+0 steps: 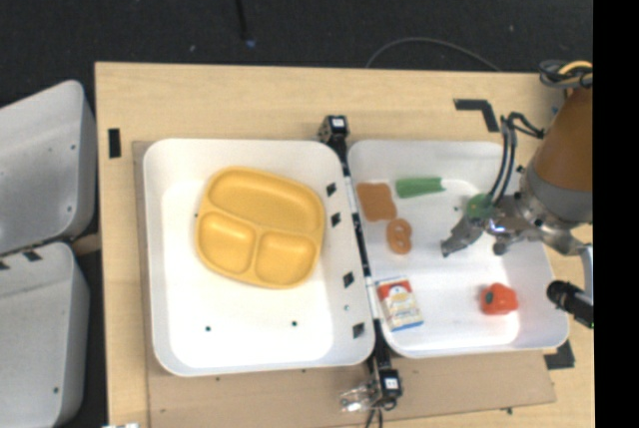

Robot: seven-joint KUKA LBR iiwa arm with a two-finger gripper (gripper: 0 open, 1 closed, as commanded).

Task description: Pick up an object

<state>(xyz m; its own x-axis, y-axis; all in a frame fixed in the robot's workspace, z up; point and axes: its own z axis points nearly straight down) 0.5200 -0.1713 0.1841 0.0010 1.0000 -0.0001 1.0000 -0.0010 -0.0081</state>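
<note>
A small green object [479, 206] is seen at the tip of the gripper [469, 231], right of centre in the frame, above the floor of the right white bin [449, 311]. It appears to touch the gripper's upper part, but whether it is clamped cannot be told, since the dark metal parts blur together there. No more than a short, bright green piece of it is visible.

In the same bin, a longer green object [418, 186] is laid near the upper wall, with a flat brown piece [375, 201] just to its left. Below the brown piece, a small rounded orange object [399, 235] is placed. A small white carton [400, 304] with a red and blue print is set in the lower left corner, and a red object [498, 299] with a dark top is set in the lower right part, well apart from the carton.

The left white bin [250, 341] is occupied by a yellow divided plate [260, 227] with three compartments, placed in its upper half.

The arm [564, 162] is cut off by the right edge of the frame. Both bins are borne by a light wooden tabletop [250, 102], which is surrounded by dark floor at the top of the frame.
</note>
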